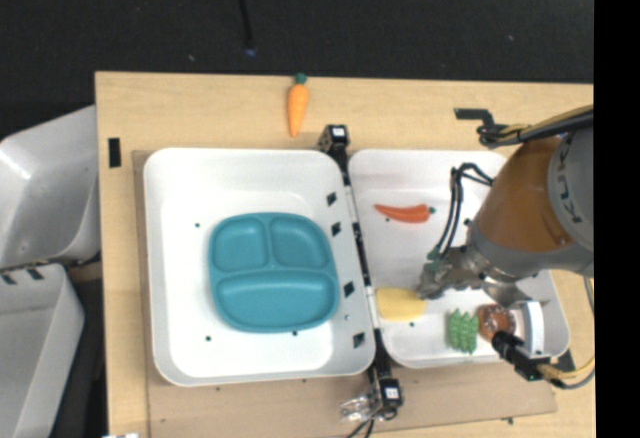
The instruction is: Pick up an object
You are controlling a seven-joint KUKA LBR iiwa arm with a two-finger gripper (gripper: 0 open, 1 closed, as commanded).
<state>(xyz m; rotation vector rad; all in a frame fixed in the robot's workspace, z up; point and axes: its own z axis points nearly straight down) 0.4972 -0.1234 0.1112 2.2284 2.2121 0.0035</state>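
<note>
In the right bin (400, 181) lie a red chili pepper (403, 213), a pale yellow block (398, 304) near the bin's left wall, a green bumpy object (461, 329) and a brownish item (492, 320) partly under the arm. My gripper (433, 280) reaches down from the right and sits just above and to the right of the yellow block, close to touching it. The arm's orange band and grey wrist cover the bin's right part.
The left bin (170, 226) holds a teal divided plate (273, 271). An orange carrot (297, 105) lies on the wooden bench behind the bins. Black clips sit along the divider between the bins. Cables trail at the bench's right side.
</note>
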